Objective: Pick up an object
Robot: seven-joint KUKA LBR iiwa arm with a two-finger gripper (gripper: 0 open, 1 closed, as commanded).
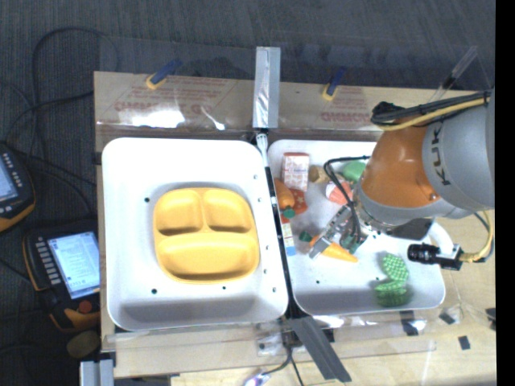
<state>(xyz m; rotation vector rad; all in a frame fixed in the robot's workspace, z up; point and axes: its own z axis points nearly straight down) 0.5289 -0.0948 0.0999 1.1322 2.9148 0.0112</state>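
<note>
— What's in the left bin?
— A divided tray, centred.
— And the right bin?
— A carton far left, a knitted piece near right, the claw between them.

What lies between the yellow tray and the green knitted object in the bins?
In the camera view, the bins' divider and the carrot, with the hand just above it, lie between the yellow tray and the green knitted object.

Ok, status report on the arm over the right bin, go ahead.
Gripper low in right bin, over the toy pile. Orange carrot-like toy just beneath, grasp unconfirmed. Green knit piece beside; yellow tray in left bin.
</note>
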